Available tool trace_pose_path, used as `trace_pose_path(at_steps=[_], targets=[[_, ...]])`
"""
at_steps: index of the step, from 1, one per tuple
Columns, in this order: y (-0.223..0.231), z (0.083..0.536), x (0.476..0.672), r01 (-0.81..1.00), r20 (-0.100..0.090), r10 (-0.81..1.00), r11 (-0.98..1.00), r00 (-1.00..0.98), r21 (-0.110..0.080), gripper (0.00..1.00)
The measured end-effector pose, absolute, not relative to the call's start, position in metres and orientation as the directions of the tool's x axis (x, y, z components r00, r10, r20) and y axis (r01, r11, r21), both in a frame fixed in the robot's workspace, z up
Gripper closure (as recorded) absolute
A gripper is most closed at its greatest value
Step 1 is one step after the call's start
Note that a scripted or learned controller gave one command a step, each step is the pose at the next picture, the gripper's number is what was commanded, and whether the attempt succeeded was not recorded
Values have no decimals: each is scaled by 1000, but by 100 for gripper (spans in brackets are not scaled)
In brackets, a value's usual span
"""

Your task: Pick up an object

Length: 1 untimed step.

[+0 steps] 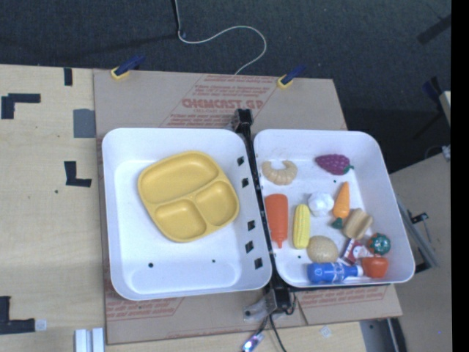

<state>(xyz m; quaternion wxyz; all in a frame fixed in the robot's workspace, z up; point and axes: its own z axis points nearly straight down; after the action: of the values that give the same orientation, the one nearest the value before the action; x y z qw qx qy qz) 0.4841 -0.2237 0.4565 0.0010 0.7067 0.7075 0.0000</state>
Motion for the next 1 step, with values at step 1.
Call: trace_pose_path(at_steps=[1], targets=[[-224, 416, 484, 1000, 0, 1000, 0, 0, -3, 100]])
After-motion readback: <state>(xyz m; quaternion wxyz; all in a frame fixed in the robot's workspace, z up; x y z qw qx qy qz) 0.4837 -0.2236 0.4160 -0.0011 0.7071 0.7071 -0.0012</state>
